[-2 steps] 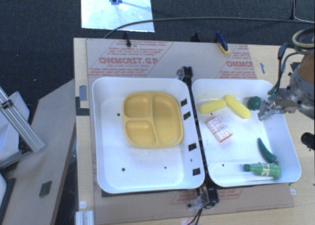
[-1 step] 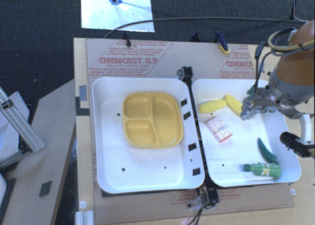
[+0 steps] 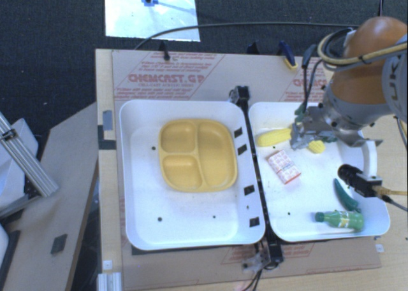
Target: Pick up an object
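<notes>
Two-finger gripper (image 3: 305,135) low over the right white bin's (image 3: 382,220) far edge, beside the yellow plastic corn-shaped piece (image 3: 274,137), presumably the target. Finger opening: cannot tell; nothing visibly held.

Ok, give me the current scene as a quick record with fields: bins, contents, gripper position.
left bin: holds a yellow divided plate
right bin: holds a yellow corn-shaped item, small red-and-white box, green bottle, green-handled tool
gripper: low over the right bin's far end, beside the yellow corn-shaped item
grasp: cannot tell
</notes>
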You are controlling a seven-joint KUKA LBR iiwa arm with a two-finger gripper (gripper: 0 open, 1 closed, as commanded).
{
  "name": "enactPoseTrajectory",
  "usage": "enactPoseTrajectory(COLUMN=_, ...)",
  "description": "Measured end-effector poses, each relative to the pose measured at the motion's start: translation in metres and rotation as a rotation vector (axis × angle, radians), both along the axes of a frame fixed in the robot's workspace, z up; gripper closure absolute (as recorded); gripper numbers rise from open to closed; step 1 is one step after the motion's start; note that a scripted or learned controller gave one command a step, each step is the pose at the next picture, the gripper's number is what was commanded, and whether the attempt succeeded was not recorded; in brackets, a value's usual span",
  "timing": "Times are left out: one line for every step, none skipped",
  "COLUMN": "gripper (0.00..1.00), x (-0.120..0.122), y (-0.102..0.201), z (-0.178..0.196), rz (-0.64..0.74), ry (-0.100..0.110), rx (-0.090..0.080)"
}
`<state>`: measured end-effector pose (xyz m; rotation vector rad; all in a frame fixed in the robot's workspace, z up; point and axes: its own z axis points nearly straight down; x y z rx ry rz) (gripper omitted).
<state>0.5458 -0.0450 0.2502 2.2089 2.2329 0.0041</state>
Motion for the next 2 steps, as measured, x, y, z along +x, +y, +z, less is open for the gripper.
enactPoseTrajectory(gripper=1.0, x=0.007, y=0.044, z=-0.002, rz=-0.001, ry=0.0, rx=0.0)
enactPoseTrajectory(gripper=1.0, x=0.018, y=0.096, z=-0.017, rz=0.0, ry=0.001, rx=0.0)
